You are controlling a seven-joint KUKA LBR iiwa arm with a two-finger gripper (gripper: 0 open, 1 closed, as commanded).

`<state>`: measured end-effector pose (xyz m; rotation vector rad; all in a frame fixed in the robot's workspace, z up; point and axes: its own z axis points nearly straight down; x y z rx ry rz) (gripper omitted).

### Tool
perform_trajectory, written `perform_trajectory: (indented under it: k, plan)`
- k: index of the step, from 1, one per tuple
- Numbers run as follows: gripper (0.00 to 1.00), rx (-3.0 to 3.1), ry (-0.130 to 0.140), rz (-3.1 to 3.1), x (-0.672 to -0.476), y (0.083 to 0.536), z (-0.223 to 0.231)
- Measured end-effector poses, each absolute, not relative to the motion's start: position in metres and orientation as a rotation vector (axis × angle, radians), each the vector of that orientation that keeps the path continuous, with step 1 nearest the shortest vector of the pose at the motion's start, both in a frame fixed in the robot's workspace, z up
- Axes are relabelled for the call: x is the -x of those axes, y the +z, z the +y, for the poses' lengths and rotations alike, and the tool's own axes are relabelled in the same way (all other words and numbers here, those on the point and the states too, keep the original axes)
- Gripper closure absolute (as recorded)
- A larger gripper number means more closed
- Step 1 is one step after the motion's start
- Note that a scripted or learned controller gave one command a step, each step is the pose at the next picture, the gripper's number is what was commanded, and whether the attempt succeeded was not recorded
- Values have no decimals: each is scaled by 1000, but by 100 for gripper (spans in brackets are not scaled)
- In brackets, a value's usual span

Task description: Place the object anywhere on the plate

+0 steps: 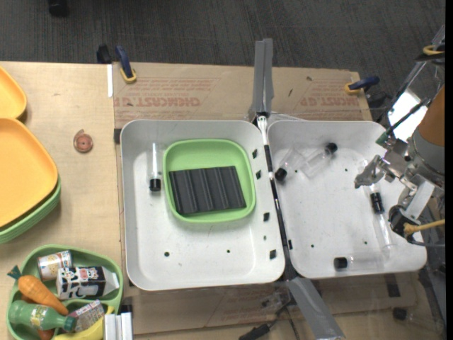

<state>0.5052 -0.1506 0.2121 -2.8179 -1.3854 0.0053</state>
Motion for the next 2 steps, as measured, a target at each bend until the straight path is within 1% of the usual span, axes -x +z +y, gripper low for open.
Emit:
perform_trajectory:
  k: [1, 2]
  plan:
    - [0, 2883, 6, -1245, -477, 250, -125]
    - [0, 2948, 11, -1078, -476, 224, -136]
